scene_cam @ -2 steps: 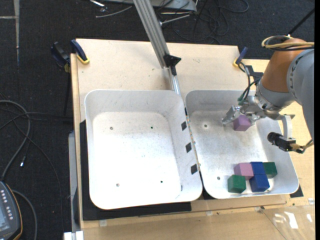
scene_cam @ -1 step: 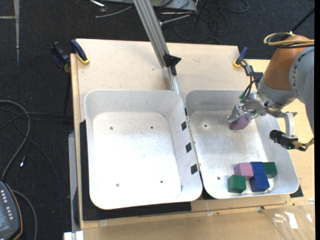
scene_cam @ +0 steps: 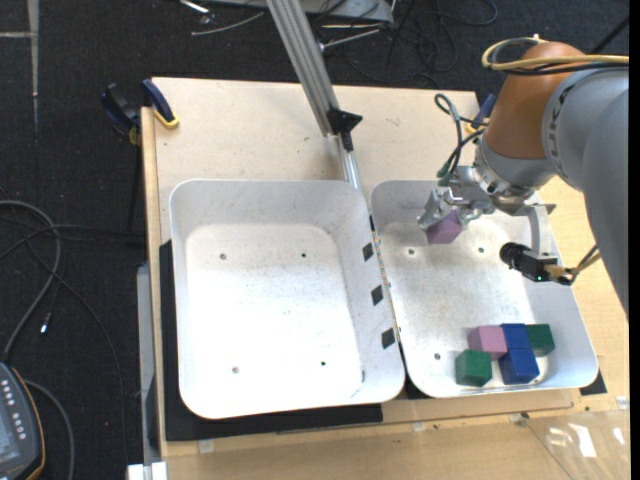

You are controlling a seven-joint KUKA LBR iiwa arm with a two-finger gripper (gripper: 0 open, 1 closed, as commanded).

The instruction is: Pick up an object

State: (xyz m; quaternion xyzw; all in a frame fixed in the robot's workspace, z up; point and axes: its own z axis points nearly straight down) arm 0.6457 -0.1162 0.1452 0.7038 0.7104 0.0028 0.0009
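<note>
The gripper (scene_cam: 446, 211) is pinching a small mauve block (scene_cam: 444, 227) between its fingers, hanging just below them over the upper part of the right bin (scene_cam: 470, 278). Lower right in the frame, matte green, blue and pink blocks (scene_cam: 505, 353) are sitting clustered together.

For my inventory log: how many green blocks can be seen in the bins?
2, both in the right bin near its front corner: one green block left of the blue blocks, another behind them. More may be hidden.
</note>
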